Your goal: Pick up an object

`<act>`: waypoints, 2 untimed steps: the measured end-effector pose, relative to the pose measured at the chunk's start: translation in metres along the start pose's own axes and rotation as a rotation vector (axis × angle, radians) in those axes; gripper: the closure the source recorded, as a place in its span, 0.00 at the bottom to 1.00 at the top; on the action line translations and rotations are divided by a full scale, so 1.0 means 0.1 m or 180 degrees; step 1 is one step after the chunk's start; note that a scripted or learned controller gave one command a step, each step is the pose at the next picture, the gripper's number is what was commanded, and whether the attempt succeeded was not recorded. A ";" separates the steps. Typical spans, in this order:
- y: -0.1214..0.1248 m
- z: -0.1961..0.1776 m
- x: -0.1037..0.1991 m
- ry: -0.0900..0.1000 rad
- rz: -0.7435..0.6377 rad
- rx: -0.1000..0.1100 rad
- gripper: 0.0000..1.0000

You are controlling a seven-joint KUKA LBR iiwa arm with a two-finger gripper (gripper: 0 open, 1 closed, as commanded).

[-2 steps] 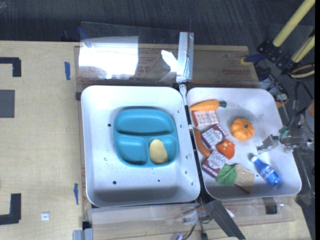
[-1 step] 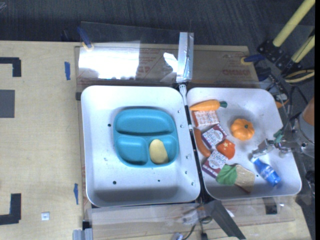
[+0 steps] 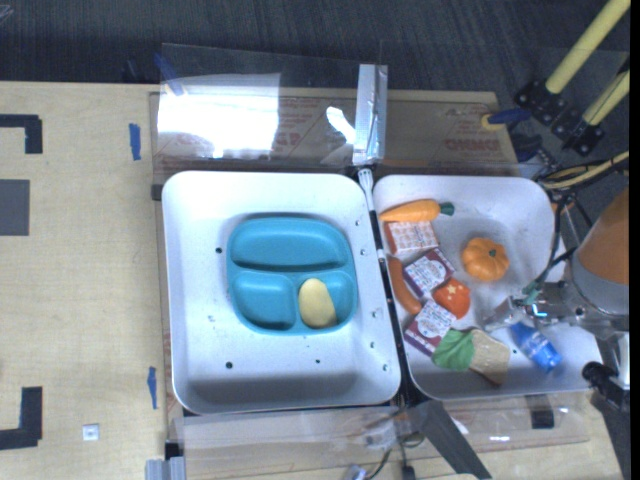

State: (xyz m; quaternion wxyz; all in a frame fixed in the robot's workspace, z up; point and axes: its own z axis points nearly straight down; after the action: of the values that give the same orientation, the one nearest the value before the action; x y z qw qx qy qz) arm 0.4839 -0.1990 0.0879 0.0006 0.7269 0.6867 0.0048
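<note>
From my end the pincer [image 3: 522,306] sits low in the right bin [image 3: 520,196], approx 4 o'clock of its middle; can't tell how far it's spread, nor if it has hold of anything. Just at its 5 o'clock lies a blue bottle [image 3: 535,349], my likely target. Small pumpkin [image 3: 485,258] at 11, green leaf [image 3: 455,350] and packets [image 3: 428,274] toward 9. Reckon the pick isn't done: nothing visibly lifted, grasp and raise left. Left bin [image 3: 190,298] holds a blue tray [image 3: 285,268] w/ a lemon [image 3: 317,302]. Pale wood bench [image 3: 70,298], dark carpet [image 3: 300,8] beyond.
</note>
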 end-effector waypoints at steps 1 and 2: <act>0.01 -0.11 -0.02 -0.0019 0.0006 -0.0011 1.00; 0.01 -0.20 -0.02 -0.0022 0.0008 -0.0013 1.00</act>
State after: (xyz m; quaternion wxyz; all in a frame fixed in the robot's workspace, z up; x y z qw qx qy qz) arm 0.4844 -0.2014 0.1076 0.0044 0.7278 0.6858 0.0038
